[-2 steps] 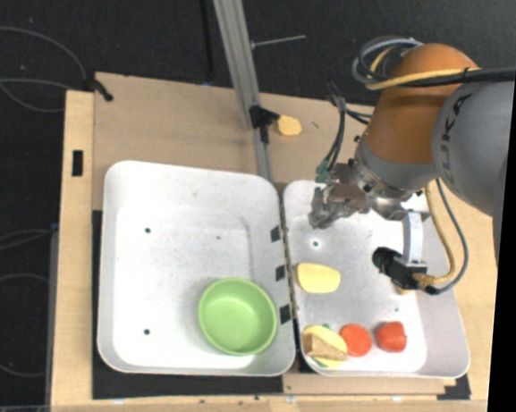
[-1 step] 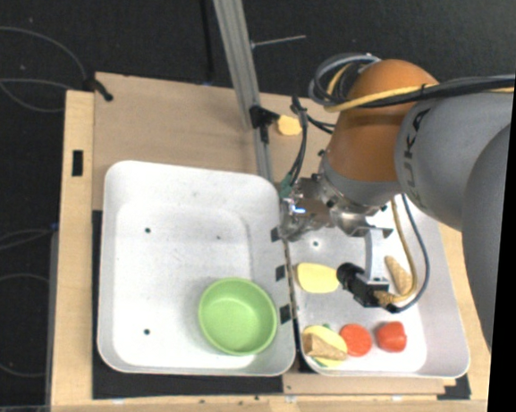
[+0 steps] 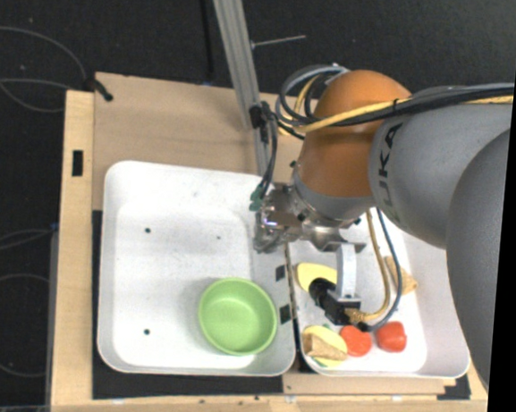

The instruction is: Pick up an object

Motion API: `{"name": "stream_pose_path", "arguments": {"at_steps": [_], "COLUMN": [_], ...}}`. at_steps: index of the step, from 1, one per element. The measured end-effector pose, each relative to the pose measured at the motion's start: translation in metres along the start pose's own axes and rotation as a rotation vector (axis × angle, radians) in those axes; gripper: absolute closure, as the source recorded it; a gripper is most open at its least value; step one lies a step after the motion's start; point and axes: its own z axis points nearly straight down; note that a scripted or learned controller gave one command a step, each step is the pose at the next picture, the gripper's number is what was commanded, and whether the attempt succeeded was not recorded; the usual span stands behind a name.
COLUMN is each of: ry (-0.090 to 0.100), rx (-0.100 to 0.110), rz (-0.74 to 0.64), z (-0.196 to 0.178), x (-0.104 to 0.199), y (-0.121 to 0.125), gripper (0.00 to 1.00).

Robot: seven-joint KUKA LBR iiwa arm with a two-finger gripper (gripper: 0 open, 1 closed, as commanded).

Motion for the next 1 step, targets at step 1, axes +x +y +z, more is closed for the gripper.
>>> {"name": "stream_pose_path", "arguments": {"at_steps": [1], "ry": [0.000], "rx": [-0.001], "rz": [0.006], "z": [0.0005], "x": [-0.0027], "y": [0.0007], "gripper": [0.00]}}
